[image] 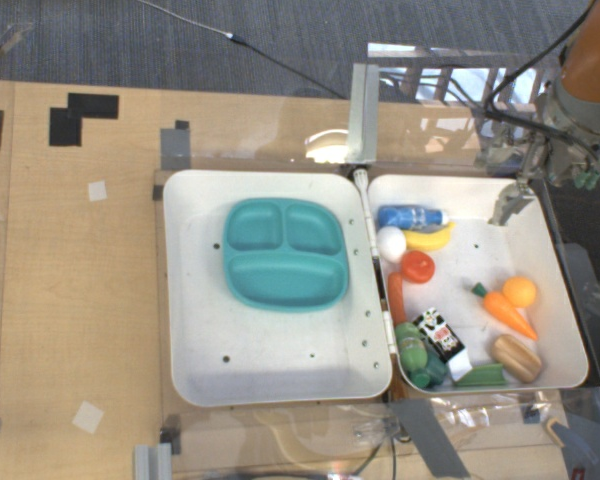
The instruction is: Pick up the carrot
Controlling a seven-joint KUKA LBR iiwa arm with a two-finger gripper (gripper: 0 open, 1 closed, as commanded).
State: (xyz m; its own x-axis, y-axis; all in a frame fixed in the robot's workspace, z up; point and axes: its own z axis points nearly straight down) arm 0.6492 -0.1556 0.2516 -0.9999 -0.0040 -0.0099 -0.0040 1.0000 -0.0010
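The carrot (506, 313) lies in the right bin (570, 298), toward its right side, tip pointing to the lower right, touching an orange ball (520, 290) just above it and near a bread roll (517, 358) below. The claw (512, 204) hangs over the bin's upper right corner, well apart from the carrot, with nothing in it; how far it is open I cannot tell. A teal divided plate (284, 252) sits in the left bin (195, 298) on the worktop (70, 298).
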